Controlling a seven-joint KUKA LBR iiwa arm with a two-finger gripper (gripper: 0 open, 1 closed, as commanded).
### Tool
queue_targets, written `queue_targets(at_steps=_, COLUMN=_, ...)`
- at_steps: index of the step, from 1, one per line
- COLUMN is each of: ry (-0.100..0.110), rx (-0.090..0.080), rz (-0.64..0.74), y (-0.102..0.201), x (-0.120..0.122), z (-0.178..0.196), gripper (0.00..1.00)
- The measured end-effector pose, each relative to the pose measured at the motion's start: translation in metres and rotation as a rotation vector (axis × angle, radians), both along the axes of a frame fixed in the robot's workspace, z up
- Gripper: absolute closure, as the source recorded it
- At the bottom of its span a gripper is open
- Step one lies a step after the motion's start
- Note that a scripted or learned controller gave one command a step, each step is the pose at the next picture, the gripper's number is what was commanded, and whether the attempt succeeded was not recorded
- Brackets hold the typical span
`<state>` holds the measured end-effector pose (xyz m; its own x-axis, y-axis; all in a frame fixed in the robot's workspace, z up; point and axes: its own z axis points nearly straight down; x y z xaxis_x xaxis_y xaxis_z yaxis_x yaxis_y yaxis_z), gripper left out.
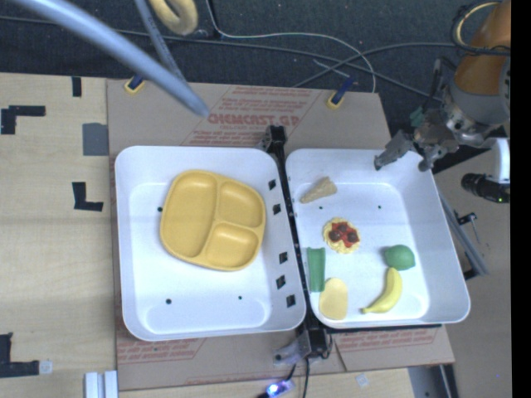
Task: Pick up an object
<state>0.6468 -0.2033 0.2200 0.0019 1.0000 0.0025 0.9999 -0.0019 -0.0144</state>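
The right bin (431,210) holds several toy foods: a tan bread wedge (318,191), a small pizza-like round (342,235), a green strip (315,269), a pale yellow piece (333,298), a banana (385,293) and a green lump (399,257). My gripper (401,151) hangs at that bin's upper right rim, above and right of the foods, with nothing between its fingers. It touches none of them.
The left bin (137,222) carries a yellow divided plate (212,220). A black clip divider (284,222) runs between the bins. Cables (348,56) trail across the dark bench behind. A grey pole (99,36) slants over the upper left.
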Motion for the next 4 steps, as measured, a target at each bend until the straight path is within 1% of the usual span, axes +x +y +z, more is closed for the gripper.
queue_targets(at_steps=1, ry=-0.013, rx=-0.003, rz=0.003, y=0.0, x=0.003, z=0.008, gripper=0.0)
queue_targets(at_steps=3, ry=-0.009, rx=-0.004, rz=0.004, y=0.001, x=0.003, z=-0.079, gripper=0.0)
queue_targets(at_steps=4, ry=-0.01, rx=-0.004, rz=0.004, y=0.002, x=0.002, z=-0.133, gripper=0.0)
